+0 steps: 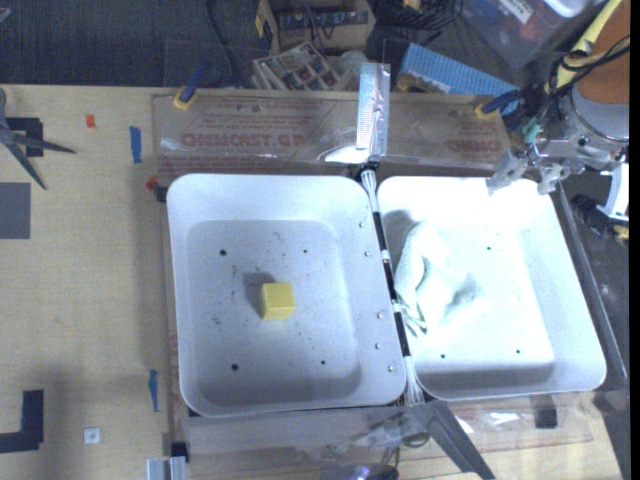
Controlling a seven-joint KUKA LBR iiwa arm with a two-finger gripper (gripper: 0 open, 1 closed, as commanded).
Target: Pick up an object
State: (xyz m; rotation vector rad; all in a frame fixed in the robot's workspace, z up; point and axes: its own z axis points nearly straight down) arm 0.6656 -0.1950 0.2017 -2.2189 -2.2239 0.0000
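You've got two white bins side by side on the bench. The left bin point(200, 218) has a small yellow block point(278, 300) sitting on its floor, roughly mid-bin, a bit toward the near side, w/ a dark shadow just behind it on its left. Nothing's touching the block; it's well apart from the bin walls.

The right bin point(560, 268) holds a pale whitish cloth point(432, 280), crumpled, lying in the left part of that bin, close to the wall the two bins share. It's washed out by glare, so you can't make out its edges well.

The arm comes in at the top right corner. You see its grey body w/ the orange part point(608, 86) at the frame edge, plus yellow and black cables looping by it. The gripper point(532, 170) sits over the far right corner of the right bin, around the rim, well apart from both the cloth and the block. It's small and blurred there, so you can't tell its state. Nothing visible is held in it.

Behind the bins there's a clear plastic sheet point(270, 133) w/ red lettering lying flat. A blue comb-like piece point(440, 73) sits farther back. The wooden bench top point(80, 268) shows on the left.
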